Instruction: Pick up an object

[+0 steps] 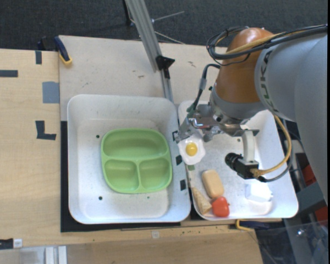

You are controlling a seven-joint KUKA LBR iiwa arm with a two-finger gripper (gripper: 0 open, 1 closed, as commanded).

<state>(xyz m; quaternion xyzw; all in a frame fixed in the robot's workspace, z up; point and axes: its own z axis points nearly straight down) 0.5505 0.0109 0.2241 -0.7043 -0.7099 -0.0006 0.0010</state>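
Fried egg (pixel 191 150) just below hand (pixel 197 130).

**Crowded right bin, roomier left bin**

My own arm (pixel 253 87) covers the far half of the right bin (pixel 286 205). Along that bin's left wall the fried egg (pixel 191 150), the bread roll (pixel 212 183), the tomato (pixel 220 207) and a wedge (pixel 201 201) sit close together, leaving little room between them. The white block (pixel 258 192) takes the near right corner. In the left bin (pixel 80 164) the green divided plate (pixel 136 160) fills the middle; bare floor runs around it, widest along the left side. A slanted metal pole (pixel 146 29) stands at the far side between the bins.
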